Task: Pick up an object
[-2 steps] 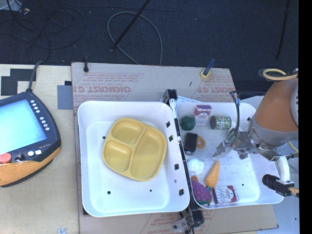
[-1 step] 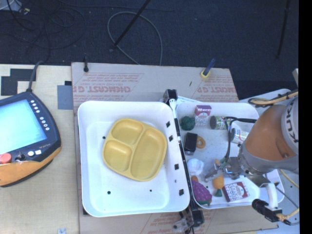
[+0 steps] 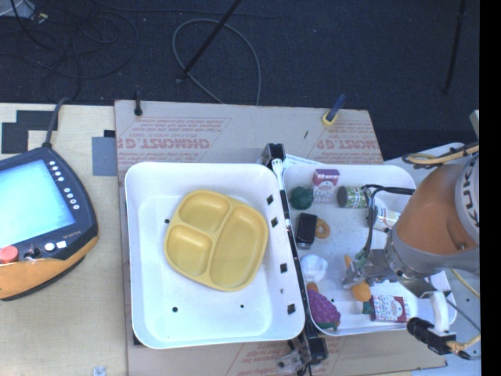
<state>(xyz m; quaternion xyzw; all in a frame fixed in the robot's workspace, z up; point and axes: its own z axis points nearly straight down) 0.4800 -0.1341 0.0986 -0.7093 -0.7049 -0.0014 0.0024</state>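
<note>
The task is at an early stage, as far as I can judge: no object is lifted, and all things lie in the bins. The arm [image 3: 438, 210] reaches in from the right, and the tool [image 3: 358, 272] is low inside the right bin [image 3: 407, 180], near its front part. I cannot tell how the tool stands or if it has anything, because the wrist hides much of it and the parts are small and dark. An orange ball [image 3: 360, 291] lies just beside the tool tip, touching or almost touching it; this looks like the likely target, but that is only my guess. What is left is to close on one thing and raise it clear of the bin.

The left bin [image 3: 149, 210] carries one yellow plate [image 3: 217, 239] with three compartments, and nothing is in them.

The right bin is crowded. At the back there are a small carton [image 3: 326, 185], a green ball [image 3: 301, 197] and a bottle [image 3: 354, 197] on its side. In the middle lie a black box [image 3: 306, 229] and a white cup [image 3: 314, 268]. At the front there are purple grapes [image 3: 323, 309] and a red packet [image 3: 389, 309], which is just beside the orange ball.

The surface [image 3: 235, 135] under the bins is cardboard.
</note>
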